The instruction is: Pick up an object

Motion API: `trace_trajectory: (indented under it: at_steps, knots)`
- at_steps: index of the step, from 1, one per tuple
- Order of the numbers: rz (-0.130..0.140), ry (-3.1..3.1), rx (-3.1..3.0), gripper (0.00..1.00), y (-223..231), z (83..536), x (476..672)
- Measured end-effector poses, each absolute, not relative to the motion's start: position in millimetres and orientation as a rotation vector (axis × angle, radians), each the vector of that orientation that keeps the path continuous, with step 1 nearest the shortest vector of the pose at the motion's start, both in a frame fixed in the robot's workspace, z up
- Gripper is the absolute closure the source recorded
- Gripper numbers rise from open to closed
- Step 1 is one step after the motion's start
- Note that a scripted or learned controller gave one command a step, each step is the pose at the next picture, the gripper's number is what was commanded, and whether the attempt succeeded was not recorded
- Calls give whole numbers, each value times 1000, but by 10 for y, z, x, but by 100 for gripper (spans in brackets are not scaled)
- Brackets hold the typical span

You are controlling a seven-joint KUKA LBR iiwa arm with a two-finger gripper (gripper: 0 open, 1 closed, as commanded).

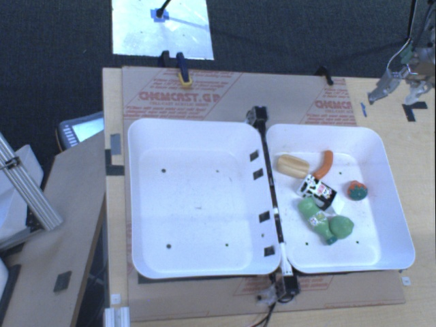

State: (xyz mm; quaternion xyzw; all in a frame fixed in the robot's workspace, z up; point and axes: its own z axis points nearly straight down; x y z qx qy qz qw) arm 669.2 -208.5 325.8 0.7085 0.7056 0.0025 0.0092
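The right bin [392, 203] holds several small objects. A tan bread roll [292, 165] lies near the divider, with an orange sausage-shaped piece [325, 163] just right of it. Below them sit a black-and-white block [318, 191], a teal ball with a red spot [357, 191], and two green toys [313, 210] [338, 227]. My gripper [394, 95] hangs at the top right, beyond the bin's far right corner and well above the objects. Its fingers are spread open with nothing between them.
The left bin [136, 203] sits beside the right one, joined by a black-clipped divider [267, 182]. A shiny metal sheet [162, 19] lies at the back left. A grey rail [24, 182] and a screen [78, 131] stand off the bench's left edge.
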Motion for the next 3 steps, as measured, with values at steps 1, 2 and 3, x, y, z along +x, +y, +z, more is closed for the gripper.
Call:
trace_trajectory:
  at_steps: [1,2,3]
  knots:
    - [15,2213,2201,0,-2059,5467,6608]
    - [4,2226,2206,100,-2053,5477,6619]
    - [4,2234,2209,100,-1278,5344,6694]
